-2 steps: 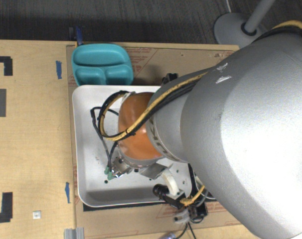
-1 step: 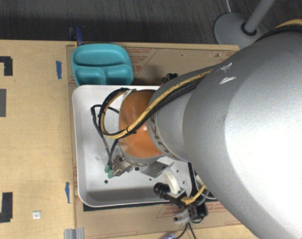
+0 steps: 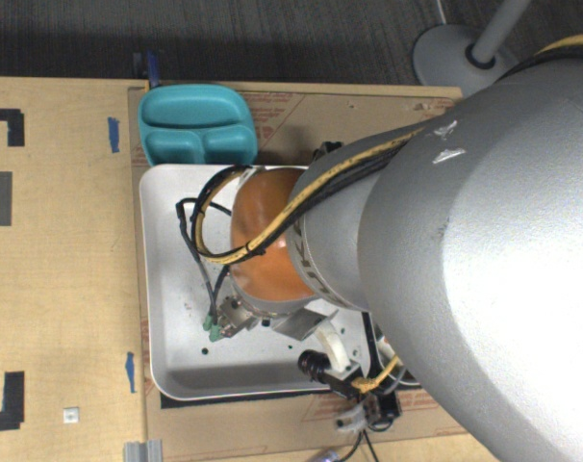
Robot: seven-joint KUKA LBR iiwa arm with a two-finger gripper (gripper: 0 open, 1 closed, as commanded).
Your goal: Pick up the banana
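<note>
My grey arm [image 3: 445,258] reaches in from the right and covers most of the left white bin [image 3: 171,287]. Its orange band [image 3: 263,234] hangs over the middle of that bin, pointing down. Just below the band, the metal wrist end and gripper base [image 3: 241,318] sit low over the bin floor, with a small green connector [image 3: 213,331] at their left. The arm's bulk hides whatever lies under it in the bin.
A teal moulded tray [image 3: 197,123] stands just behind the bin's far rim. Black and yellow cables [image 3: 215,229] loop off the wrist over the bin's left half. Bare bin floor shows along the left wall and front rim. Cardboard-coloured bench [image 3: 51,258] lies to the left.
</note>
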